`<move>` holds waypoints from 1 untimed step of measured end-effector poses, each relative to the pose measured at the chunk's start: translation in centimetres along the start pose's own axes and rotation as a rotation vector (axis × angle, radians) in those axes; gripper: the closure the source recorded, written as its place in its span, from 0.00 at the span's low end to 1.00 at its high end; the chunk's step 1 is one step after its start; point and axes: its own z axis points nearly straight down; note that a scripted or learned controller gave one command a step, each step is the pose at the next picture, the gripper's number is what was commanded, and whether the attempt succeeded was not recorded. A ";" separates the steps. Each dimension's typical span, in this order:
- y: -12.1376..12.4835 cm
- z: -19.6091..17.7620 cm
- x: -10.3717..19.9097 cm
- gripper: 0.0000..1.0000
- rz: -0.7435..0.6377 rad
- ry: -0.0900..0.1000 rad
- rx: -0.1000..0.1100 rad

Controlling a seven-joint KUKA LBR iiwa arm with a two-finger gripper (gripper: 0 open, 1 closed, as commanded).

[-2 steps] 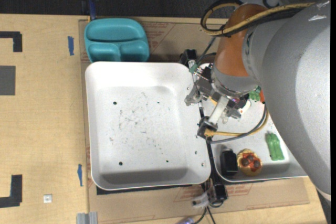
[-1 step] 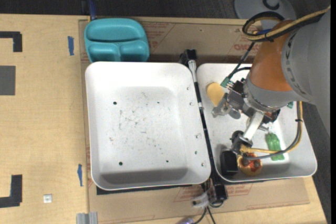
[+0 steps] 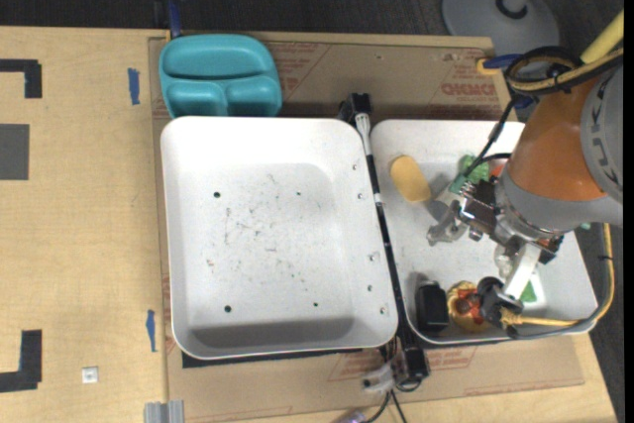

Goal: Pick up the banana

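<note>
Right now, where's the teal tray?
Camera view, upper left: the teal tray sits outside both bins, just beyond the left bin's far rim.

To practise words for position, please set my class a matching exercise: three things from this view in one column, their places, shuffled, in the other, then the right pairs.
Things
1. teal tray
2. tan lump
3. black block

Places
A. right bin, near-left corner
B. on the bench, behind the left bin
C. right bin, far-left part

Pairs: 1-B, 2-C, 3-A
</note>
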 end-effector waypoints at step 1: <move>-2.9 0.7 4.9 0.00 -0.090 0.000 0.000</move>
